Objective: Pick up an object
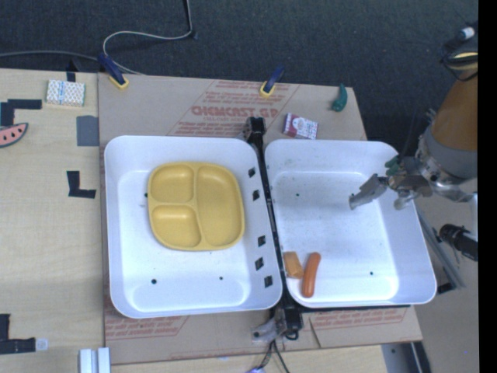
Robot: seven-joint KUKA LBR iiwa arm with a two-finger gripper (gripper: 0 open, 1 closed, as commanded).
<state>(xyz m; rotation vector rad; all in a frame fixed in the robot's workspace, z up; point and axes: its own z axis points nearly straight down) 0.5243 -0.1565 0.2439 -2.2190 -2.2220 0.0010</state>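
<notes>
White right-hand bin (404, 286) carries an orange sausage (311, 274) below-left of the spread, empty pincer (380, 194).

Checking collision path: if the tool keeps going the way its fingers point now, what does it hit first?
Likely the bare floor of the right bin. The tool points down-left over it, with nothing in that line; the hot dog lies off to the side. Depth is unclear.

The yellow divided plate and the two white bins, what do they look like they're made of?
The yellow divided plate looks like moulded plastic: one even colour, soft rounded ridges between its three compartments, a dull sheen. The left white bin and the right white bin also look like plastic, thin and formed, with rounded corners and smooth, slightly glossy walls. The right one's floor looks speckled, probably from wear.
</notes>
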